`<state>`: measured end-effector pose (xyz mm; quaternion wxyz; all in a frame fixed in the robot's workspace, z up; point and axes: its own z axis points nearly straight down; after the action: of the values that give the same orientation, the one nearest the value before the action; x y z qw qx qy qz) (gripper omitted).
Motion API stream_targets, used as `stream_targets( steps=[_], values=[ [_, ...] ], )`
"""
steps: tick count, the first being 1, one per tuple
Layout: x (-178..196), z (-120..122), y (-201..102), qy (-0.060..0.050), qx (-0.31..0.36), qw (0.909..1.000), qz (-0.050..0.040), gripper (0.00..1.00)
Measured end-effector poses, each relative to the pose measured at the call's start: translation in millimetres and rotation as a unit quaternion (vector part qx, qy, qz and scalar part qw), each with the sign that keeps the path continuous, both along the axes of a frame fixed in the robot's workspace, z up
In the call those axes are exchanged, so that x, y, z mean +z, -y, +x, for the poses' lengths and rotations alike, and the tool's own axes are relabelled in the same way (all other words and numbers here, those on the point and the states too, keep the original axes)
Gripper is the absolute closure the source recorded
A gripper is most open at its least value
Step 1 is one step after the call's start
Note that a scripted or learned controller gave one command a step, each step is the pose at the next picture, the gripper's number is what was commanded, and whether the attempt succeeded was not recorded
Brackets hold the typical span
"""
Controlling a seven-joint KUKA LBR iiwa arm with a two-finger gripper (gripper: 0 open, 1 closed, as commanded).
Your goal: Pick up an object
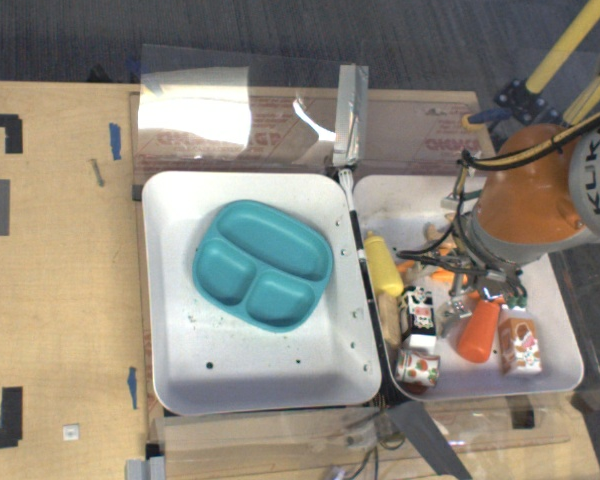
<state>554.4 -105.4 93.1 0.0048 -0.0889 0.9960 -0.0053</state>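
My gripper (pixel 486 282) hangs low over the middle of the right bin (pixel 565 368), under the orange band of the arm (pixel 525 198), which hides most of it. Directly below it lies an orange bottle-shaped toy (pixel 478 332); whether they touch is unclear. A long yellow toy (pixel 385 266) rests along the bin's left wall. A small dark-printed carton (pixel 418 310) and a white cup with red print (pixel 417 367) sit at the lower left. A strawberry-printed carton (pixel 520 347) lies right of the orange toy. Small orange pieces (pixel 427 259) lie partly under the arm.
The left bin (pixel 180 358) holds a teal divided plate (pixel 263 264) at its middle. A clear plastic sheet (pixel 240 118) stands behind the bins. Brown bench board (pixel 50 268) stretches to the left. Yellow rods and cables (pixel 570 38) cross the top right.
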Motion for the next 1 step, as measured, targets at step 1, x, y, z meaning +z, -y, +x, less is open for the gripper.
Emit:
stream_targets(
  steps=[1],
  values=[
    [2.4,-20.7,1.1,0.009,-0.042,0.9991,-0.0008,0.00]
  ],
)
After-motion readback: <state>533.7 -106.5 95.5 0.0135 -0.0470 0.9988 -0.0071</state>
